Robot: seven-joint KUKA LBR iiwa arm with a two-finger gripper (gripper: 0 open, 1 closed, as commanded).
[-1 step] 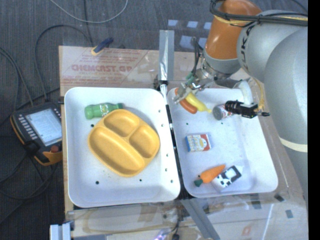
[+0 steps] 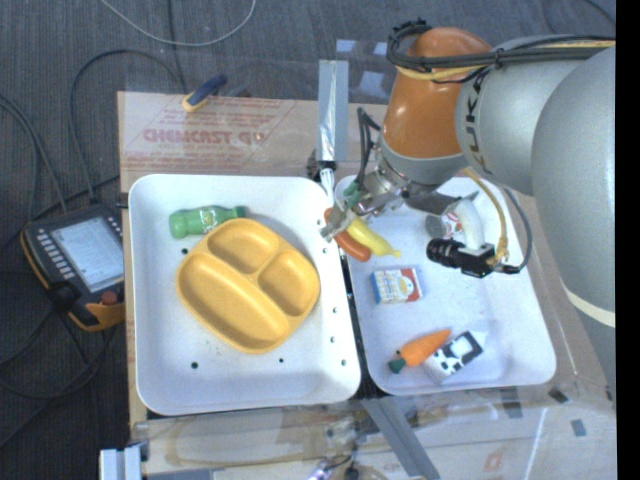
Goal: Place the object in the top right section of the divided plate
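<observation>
1. The divided plate point(image 2: 249, 283), yellow with three sections, lies in the left bin point(image 2: 160, 368). All three of its sections look bare, so nothing has been delivered yet.
2. The gripper point(image 2: 350, 211) hangs to the right of the plate, over the wall where the two bins meet, at the near-left corner of the right bin point(image 2: 530, 363).
3. Directly under and beside the gripper, just right of the plate, lie an orange-red piece point(image 2: 351, 244) and a yellow banana-like toy point(image 2: 368, 237), touching each other. One of these is probably the object to move, though I cannot tell which.
4. Whether the fingers are spread or pressed together is not readable from this slant, nor whether anything sits between them; I count the grasp as unconfirmed.
5. Other things, all placed relative to the plate: a green bottle point(image 2: 204, 219) touching its far-left edge; a small carton point(image 2: 396, 285) to its right; a toy carrot point(image 2: 420, 349) and a black-and-white box point(image 2: 455, 355) to its lower right.
6. Judged progress: early, at the pick stage. Left to do: secure the object, lift, carry it left, and release over the plate's top right section.
</observation>
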